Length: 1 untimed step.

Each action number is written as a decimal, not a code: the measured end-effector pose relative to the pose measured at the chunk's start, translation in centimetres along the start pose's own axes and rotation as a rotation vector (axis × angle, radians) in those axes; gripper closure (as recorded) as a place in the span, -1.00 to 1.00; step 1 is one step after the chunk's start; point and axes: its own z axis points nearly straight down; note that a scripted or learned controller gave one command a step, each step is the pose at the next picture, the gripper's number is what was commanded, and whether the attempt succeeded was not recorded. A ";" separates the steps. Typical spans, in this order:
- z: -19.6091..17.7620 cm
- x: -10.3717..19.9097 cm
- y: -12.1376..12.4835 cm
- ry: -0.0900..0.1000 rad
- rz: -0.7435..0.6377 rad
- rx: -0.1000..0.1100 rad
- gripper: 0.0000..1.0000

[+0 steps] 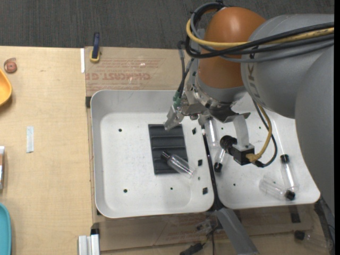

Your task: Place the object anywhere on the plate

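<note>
Grey gripper (pixel 174 117) hangs above the black plate (pixel 169 147) in the left bin (pixel 106 158); its opening can't be told; a clear tube (pixel 176 162) lies on the plate

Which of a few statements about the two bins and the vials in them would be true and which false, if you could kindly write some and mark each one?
1. A dark ribbed plate lies in the left bin. True.
2. A clear vial lies partly on that plate. True.
3. The clear vial stands upright in the middle of the right bin. False: it lies on its side in the left bin, over the plate's lower right part.
4. The right bin holds several clear tubes with dark caps. True.
5. The gripper hangs above the right bin's far right corner. False: it is over the left bin, near the plate's top edge.
</note>
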 end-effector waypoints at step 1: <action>5.5 6.9 4.7 0.001 -0.471 -0.001 -1.00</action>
